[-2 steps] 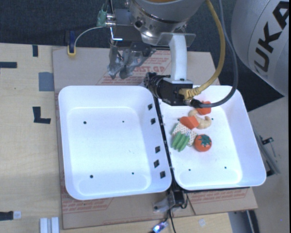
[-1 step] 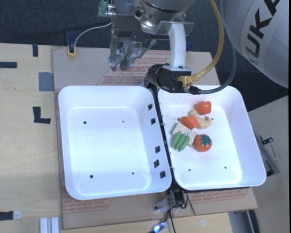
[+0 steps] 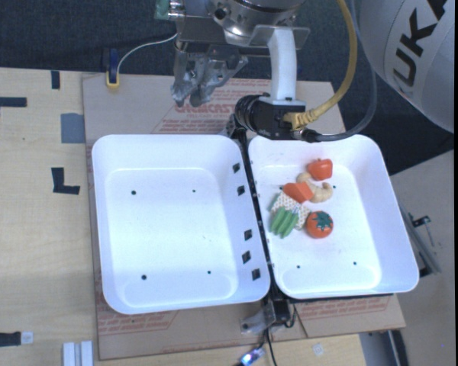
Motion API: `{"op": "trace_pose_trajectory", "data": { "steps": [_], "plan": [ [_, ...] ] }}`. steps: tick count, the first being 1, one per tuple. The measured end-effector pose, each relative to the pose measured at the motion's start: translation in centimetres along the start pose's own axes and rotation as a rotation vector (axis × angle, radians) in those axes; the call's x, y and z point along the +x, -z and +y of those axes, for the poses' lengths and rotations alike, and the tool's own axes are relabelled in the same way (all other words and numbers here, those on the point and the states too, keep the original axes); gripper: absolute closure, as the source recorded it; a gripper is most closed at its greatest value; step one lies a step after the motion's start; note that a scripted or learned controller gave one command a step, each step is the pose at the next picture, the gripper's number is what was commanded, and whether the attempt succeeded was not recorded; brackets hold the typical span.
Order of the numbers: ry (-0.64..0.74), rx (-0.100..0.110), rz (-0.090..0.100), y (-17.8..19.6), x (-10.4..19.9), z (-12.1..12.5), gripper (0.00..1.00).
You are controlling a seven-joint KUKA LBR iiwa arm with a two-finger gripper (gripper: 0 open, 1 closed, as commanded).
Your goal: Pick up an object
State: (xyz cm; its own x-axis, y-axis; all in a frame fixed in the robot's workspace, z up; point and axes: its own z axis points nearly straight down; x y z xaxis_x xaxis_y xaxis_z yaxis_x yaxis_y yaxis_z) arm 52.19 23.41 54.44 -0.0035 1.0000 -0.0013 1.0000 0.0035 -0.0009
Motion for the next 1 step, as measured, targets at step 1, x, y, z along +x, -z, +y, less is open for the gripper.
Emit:
{"op": "trace_pose_trajectory", "data": {
  "steps": [1],
  "plan": [
    [-0.003,0.002,-0.001,-1.09,-0.1,0.92,1.0]
  ]
}}
